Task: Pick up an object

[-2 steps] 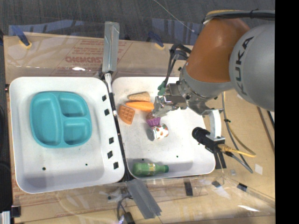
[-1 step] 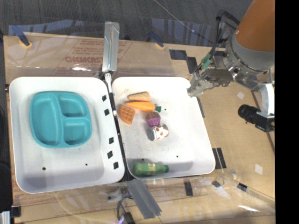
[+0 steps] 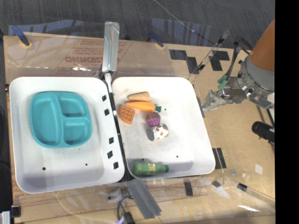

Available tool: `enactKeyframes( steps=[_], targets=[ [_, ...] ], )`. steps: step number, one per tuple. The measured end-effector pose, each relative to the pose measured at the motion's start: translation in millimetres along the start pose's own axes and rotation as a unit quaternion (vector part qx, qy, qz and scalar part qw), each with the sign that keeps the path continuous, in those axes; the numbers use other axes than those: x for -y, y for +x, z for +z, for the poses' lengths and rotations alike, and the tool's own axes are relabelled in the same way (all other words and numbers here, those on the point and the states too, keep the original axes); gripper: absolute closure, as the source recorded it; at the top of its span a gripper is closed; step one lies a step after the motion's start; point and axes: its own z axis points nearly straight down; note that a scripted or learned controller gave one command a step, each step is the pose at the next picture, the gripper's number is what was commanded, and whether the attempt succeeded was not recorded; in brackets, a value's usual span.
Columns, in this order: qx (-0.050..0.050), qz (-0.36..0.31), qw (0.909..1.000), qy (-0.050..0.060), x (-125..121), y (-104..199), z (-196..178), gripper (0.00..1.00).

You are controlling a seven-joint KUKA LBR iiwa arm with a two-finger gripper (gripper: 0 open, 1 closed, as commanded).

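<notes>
The right bin (image 3: 187,101) holds a cluster of toy food: a bread piece (image 3: 139,96), an orange carrot (image 3: 141,106), a waffle (image 3: 126,114), a purple cupcake (image 3: 153,119) and a small white cup (image 3: 159,133). A green bottle (image 3: 149,168) lies on its side by the bin's front wall. My gripper (image 3: 211,100) hangs to the right of the right bin, outside its rim, with nothing visibly in it.
The left bin (image 3: 28,171) holds a teal divided plate (image 3: 60,119). A metal clamp bar (image 3: 110,45) stands at the back between the bins. The arm's grey wrist and orange band (image 3: 261,50) sit at the right over the cardboard bench.
</notes>
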Motion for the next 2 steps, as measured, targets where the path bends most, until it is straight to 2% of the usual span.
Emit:
enactKeyframes(
  steps=[1, 2],
  targets=[
    [-0.002, -0.004, 1.0, 0.005, -81.4, 59.4, 105.3, 1.0],
    [-0.001, -0.005, 1.0, 0.002, -158.2, 117.2, 153.3, 1.0]
  ],
)
